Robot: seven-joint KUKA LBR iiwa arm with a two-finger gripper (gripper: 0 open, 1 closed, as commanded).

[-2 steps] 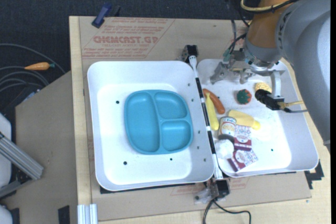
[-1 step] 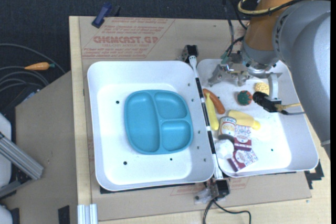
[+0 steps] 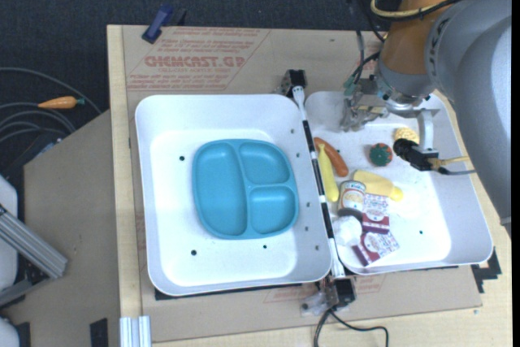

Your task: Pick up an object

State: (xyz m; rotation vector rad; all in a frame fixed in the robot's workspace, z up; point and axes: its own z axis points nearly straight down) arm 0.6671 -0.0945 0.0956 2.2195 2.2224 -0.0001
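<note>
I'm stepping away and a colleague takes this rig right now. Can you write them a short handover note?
Gripper: low over the far left corner of the right bin; finger state cannot be told, nothing seen held.
Objects: all in the right bin: banana, carrot-like piece, small green item, yellow pieces, packets.
Left bin: holds a blue divided plate.
Done: nothing picked yet.
Left: grasp and lift one object.
</note>
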